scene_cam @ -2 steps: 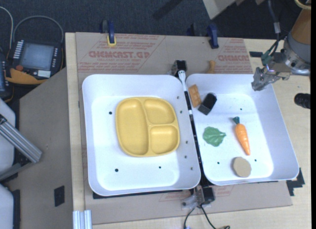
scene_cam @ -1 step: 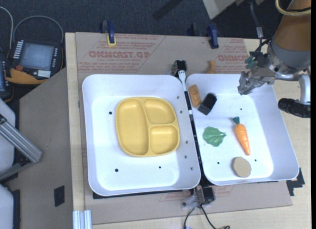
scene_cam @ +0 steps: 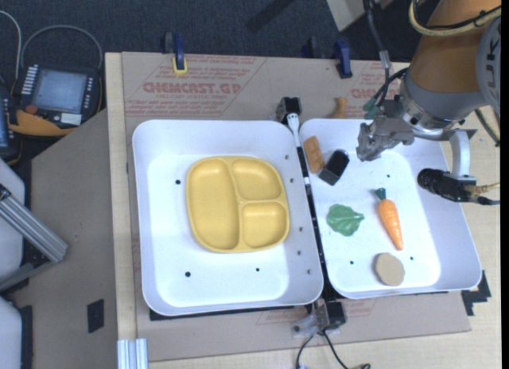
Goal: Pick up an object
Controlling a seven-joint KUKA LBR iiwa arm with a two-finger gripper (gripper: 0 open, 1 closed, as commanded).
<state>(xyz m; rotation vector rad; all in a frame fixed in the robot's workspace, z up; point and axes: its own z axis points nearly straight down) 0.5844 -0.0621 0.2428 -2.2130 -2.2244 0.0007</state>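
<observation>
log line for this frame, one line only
gripper: over right bin's far end, nothing seen held | right bin: carrot, green leaf, tan disc, black block | left bin: yellow tray

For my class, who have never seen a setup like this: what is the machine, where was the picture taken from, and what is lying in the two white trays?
One camera looks down at a slant on a bench. The grey and orange machine at right is a robot arm; its hand hangs over the right bin. That bin holds a toy carrot, a green leaf, a tan disc, a black block and a brown piece. The left bin holds a yellow divided plate. Nothing shows in the hand.
</observation>
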